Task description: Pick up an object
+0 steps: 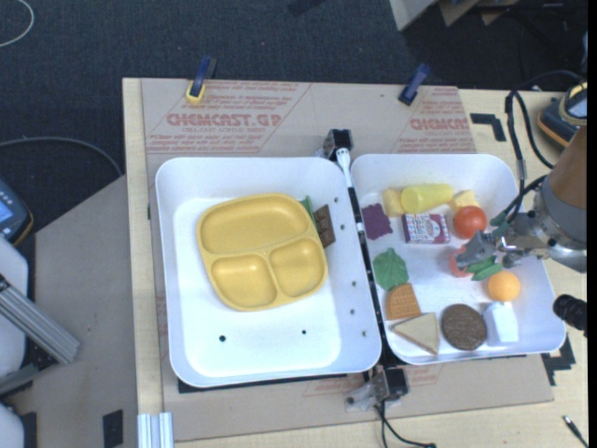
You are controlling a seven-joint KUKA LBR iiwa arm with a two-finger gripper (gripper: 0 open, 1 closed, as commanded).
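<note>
Arm is reaching in from the right, gripper (478, 250) sitting low in the right bin (485, 168) over a red-and-green item (471, 267), between tomato (470, 220) and orange (504, 287). Fingers' grip is not readable. Yellow tray (261, 250) is lying in the left bin (177, 278). Cookie (464, 326) and sandwich wedge (418, 332) are lying near the front rim.

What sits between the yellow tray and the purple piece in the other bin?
In the camera view, a small brown piece beside the yellow tray, then the bins' rims, before the purple piece.
</note>
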